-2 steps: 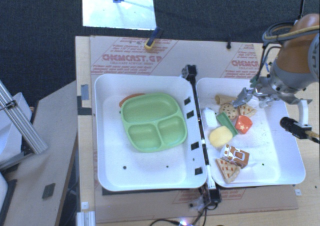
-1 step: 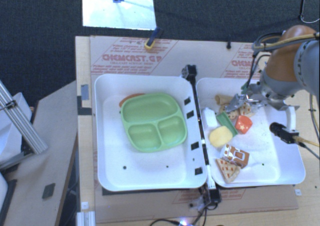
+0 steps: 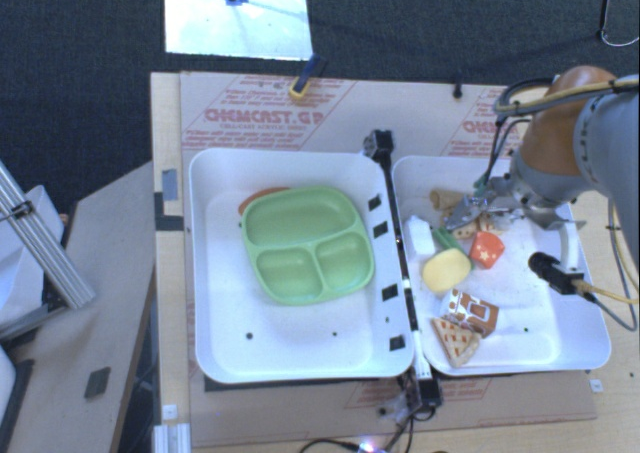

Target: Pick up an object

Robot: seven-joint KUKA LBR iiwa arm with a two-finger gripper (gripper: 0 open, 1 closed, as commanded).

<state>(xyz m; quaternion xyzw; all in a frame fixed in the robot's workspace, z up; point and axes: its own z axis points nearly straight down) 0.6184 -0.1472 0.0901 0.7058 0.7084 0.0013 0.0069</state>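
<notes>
The right bin (image 3: pixel 580 336) holds several toy food pieces. Among them are a yellow lump (image 3: pixel 447 269), a red block with a star (image 3: pixel 487 249), a white block (image 3: pixel 419 236), a waffle-like wedge (image 3: pixel 457 342) and a brown and white piece (image 3: pixel 473 311). A tan piece (image 3: pixel 443 199) lies near the bin's far-left corner. My gripper (image 3: pixel 472 211) is low over the bin's far part, between the tan piece and the red block. Nothing is visibly held in it.
The left bin (image 3: pixel 215 331) carries a green divided plate (image 3: pixel 305 243) with an orange thing (image 3: pixel 260 198) poking out from under its far edge. A black divider (image 3: pixel 392 261) runs between the bins. A black cable fitting (image 3: pixel 552 273) hangs over the right bin.
</notes>
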